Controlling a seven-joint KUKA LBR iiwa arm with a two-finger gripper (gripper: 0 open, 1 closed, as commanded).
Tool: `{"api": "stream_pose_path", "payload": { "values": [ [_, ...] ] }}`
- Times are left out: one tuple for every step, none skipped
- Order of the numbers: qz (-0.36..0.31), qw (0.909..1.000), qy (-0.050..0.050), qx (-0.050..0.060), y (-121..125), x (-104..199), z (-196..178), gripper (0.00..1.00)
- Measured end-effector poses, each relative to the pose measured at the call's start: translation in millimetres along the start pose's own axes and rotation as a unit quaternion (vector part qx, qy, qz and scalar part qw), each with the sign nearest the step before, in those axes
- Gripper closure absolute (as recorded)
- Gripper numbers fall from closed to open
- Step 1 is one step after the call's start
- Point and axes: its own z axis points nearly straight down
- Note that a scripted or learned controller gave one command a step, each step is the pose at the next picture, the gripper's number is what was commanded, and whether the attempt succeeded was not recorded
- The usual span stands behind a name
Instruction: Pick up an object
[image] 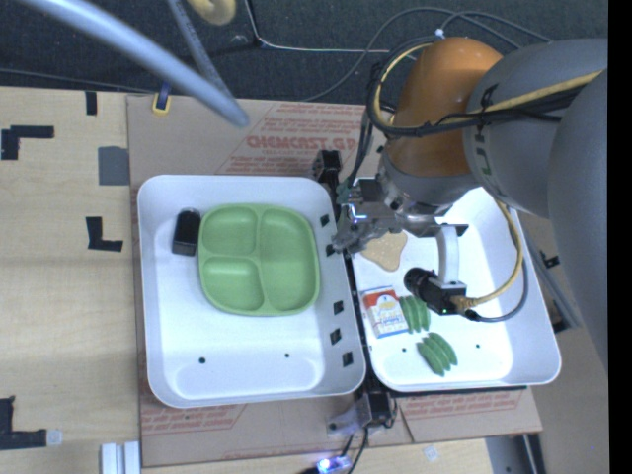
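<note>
My gripper [354, 227] hangs low over the wall between the two bins, at the left edge of the right bin [533, 358]. Just to its right a tan, flat piece [386, 254] lies on the bin floor, partly under the wrist. Further forward lie a red and white small pack [383, 311] and two green pea pods [417, 314] [437, 352]. Nothing shows between the gripper's tips. The grey arm with its orange band [444, 87] covers the back of the right bin.
The left bin [237, 378] holds a green divided plate [259, 260] and a small black block [186, 232] at the plate's left. A black fitting with a yellow cable [434, 289] hangs from the wrist over the right bin. Grey tubing [118, 33] crosses the upper left.
</note>
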Motion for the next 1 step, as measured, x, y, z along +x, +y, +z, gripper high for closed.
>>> {"api": "stream_pose_path", "payload": {
  "values": [
    [0.0,1.0,0.0,0.0,-1.1,54.0,9.2,1.0]
  ]
}}
